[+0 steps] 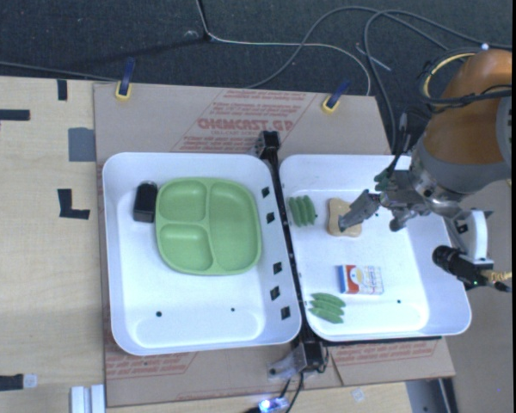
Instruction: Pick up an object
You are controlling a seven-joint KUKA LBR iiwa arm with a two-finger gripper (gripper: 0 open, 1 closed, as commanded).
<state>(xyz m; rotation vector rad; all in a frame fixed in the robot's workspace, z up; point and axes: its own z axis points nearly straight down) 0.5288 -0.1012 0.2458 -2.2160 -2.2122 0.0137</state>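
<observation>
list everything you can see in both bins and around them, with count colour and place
bins: 2, white, side by side on the brown board
divided plate: 1, light green, middle of the left bin
small block: 1, black, left bin, touching the plate's left edge
ridged piece: 1, green, right bin, upper left part
tan object: 1, tan, right bin, just under the gripper's tip
small carton: 1, white with red and blue print, right bin, centre
pod-shaped piece: 1, green, right bin, near the front wall
clamps: 2, yellow, on the board's far edge
cables: several, light, on the dark floor beyond
arm: 1, grey and orange, from the right
gripper: 1, dark, over the right bin
</observation>
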